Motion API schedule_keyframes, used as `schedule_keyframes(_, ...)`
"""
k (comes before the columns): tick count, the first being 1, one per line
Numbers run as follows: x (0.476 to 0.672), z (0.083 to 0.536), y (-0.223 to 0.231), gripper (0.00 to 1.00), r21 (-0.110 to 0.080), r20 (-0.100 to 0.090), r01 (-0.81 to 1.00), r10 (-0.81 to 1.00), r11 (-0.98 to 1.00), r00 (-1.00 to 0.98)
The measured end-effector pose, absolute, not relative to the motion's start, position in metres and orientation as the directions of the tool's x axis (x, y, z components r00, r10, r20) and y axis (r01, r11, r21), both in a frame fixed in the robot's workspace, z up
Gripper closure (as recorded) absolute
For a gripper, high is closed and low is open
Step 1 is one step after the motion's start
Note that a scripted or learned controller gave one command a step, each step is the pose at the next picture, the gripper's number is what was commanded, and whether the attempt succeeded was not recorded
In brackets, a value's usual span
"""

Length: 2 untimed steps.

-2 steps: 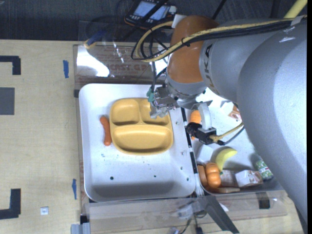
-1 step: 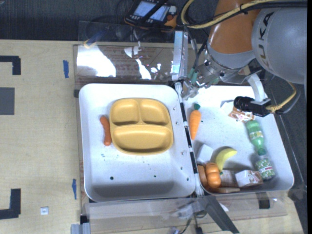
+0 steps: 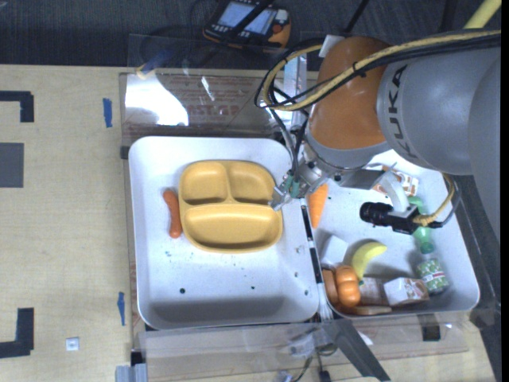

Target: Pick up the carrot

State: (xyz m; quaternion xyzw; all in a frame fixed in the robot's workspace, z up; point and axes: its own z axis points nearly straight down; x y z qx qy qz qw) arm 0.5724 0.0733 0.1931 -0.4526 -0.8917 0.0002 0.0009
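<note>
The carrot (image 3: 317,207) is a short orange wedge lying in the right bin (image 3: 465,289), close against the divider between the two bins. My gripper (image 3: 288,191) hangs low over that divider, just left of the carrot's upper end and next to the right rim of a yellow divided plate (image 3: 231,205). The arm's bulk hides the carrot's top end, and I see nothing held in the gripper.
The yellow plate fills the middle of the left bin (image 3: 151,277), with an orange sausage (image 3: 172,213) to its left. In the right bin lie a banana (image 3: 367,255), an orange round fruit (image 3: 346,286), a green bottle (image 3: 429,267) and small packets (image 3: 400,291).
</note>
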Motion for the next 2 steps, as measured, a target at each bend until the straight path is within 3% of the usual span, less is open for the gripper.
schedule_keyframes(1, 0.551, 0.27, 0.023, 1.0, 0.004, -0.004, 0.676, 0.676, 0.737, -0.737)
schedule_keyframes(2, 0.552, 0.28, 0.023, 1.0, 0.008, -0.009, 0.676, 0.676, 0.737, -0.737)
